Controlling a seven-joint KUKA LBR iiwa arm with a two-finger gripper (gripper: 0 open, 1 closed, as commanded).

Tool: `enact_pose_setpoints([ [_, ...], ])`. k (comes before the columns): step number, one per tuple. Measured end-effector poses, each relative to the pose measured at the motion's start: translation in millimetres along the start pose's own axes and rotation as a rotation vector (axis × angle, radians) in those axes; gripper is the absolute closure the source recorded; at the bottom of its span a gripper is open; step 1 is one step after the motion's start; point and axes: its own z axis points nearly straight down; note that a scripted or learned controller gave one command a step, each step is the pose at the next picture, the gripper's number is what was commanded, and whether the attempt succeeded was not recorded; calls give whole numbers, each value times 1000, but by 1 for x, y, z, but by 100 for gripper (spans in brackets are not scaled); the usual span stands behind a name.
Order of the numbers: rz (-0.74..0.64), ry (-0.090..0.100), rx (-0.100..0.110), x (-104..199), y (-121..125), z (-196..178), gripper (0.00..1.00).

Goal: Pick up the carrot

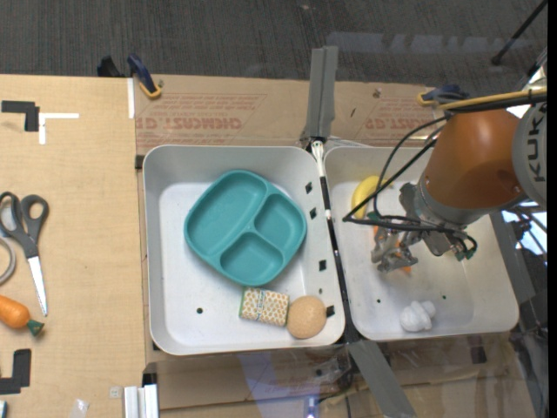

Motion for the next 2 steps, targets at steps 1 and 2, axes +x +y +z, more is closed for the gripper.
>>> enact_pose_setpoints([
  [1, 177, 4, -1, 18, 23, -104, 100],
  [2, 184, 4, -1, -15, 129, -162, 100],
])
